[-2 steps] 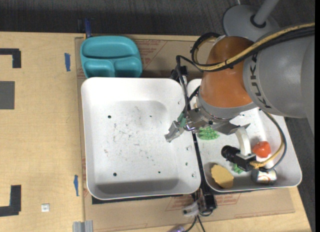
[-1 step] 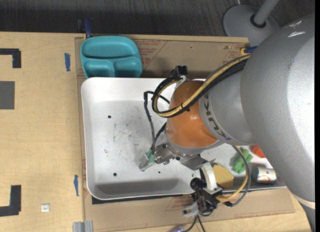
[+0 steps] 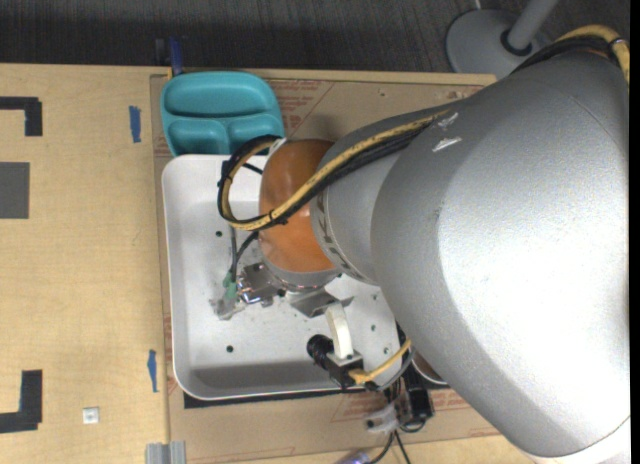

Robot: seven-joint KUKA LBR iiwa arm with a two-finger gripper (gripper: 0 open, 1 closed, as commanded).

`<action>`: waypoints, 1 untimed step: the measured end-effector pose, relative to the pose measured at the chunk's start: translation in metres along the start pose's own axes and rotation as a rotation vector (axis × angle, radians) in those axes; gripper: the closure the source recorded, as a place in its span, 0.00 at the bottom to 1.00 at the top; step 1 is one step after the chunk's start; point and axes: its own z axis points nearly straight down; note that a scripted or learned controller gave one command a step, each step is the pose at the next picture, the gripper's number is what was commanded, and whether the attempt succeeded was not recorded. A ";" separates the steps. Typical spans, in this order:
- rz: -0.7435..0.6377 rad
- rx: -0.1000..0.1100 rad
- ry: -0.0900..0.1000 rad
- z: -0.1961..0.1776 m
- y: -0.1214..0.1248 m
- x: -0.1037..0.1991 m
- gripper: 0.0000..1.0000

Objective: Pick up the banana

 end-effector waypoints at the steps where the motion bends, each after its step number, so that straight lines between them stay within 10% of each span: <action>1: 0.238 0.005 -0.002 -0.056 -0.034 0.013 0.00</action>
